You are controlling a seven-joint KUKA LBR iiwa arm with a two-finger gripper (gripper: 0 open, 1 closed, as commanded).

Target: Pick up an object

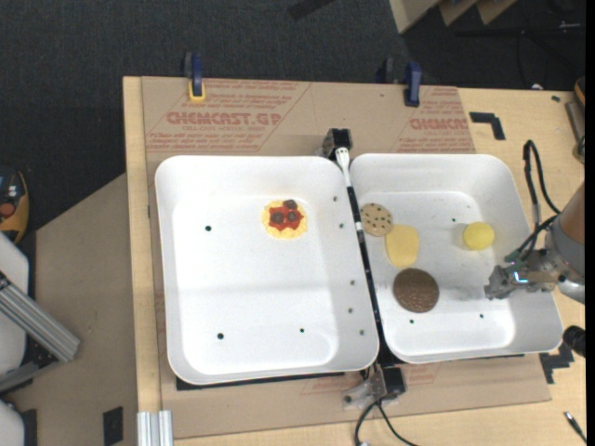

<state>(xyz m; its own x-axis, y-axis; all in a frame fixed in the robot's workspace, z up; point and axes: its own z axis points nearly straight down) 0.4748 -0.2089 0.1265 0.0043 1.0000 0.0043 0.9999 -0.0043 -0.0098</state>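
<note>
hovering at the right edge of the right bin (446, 170): gripper (502, 284), low over the bin floor; whether its fingers are spread or pressed together cannot be told, and nothing shows between them. nearest item: yellow ball (479, 236), just up and slightly left of the gripper, apart from it. further left: brown disc (416, 290), roughly level with the gripper; yellow slab (403, 246); speckled cookie (376, 218). left bin (186, 277): pizza toy (286, 218), well apart.

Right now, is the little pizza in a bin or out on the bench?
In a bin. The little pizza lies flat on the floor of the left bin, near its far wall, apart from the toy foods in the right bin.
</note>
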